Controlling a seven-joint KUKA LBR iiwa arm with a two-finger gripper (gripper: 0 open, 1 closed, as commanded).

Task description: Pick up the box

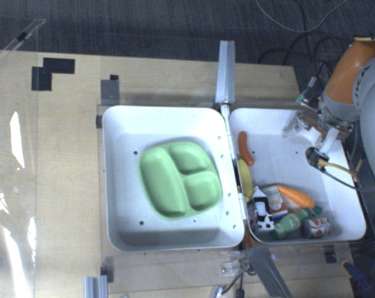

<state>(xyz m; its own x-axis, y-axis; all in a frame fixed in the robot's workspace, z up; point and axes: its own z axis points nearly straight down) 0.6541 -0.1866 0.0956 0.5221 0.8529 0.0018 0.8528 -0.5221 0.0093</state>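
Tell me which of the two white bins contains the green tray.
The left bin holds the green tray. The right bin holds small items instead, such as a carrot and a sausage.

Robotics lab, as you saw: wooden bench (45,166), twin white bins (113,166), KUKA arm (361,79), loose cables (299,11).

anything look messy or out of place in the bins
The right bin looks messy: the box, carrot, bottle and can lie jumbled in its near corner. The green tray sits skewed in the left bin.
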